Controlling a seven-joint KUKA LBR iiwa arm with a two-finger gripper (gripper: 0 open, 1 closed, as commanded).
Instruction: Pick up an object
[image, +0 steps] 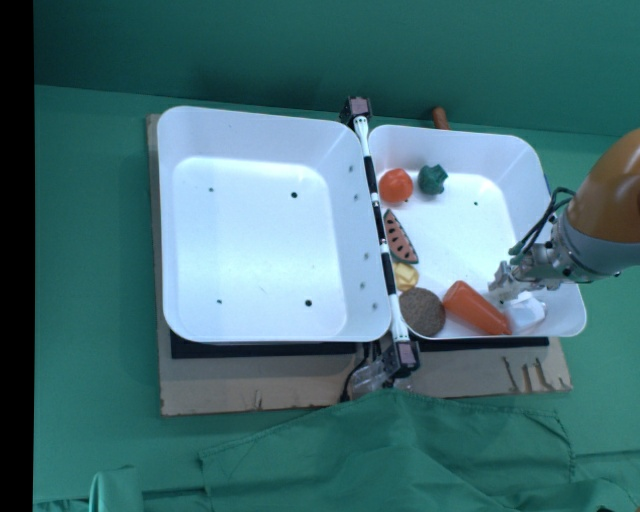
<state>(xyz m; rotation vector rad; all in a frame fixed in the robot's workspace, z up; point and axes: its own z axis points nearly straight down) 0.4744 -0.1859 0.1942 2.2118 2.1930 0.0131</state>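
The right bin (520, 160) holds several toy items. An orange carrot-like piece (476, 308) lies near its front edge. Beside it to the left is a brown round cookie (422, 312), with a small yellow piece (405, 275) and a watermelon slice (399, 238) behind that. An orange-red tomato (395, 185) and a green broccoli piece (432, 179) lie toward the back. A white object (526, 313) rests in the front right corner. My gripper (510, 287) hangs low over that corner, just right of the carrot and above the white object.
The left bin (180, 140) sits beside the right one, with a black-and-white divider bar (378, 215) between them. Both rest on cardboard (250, 385). Green cloth (400, 450) bunches up at the front. A small orange peg (439, 117) lies behind the right bin.
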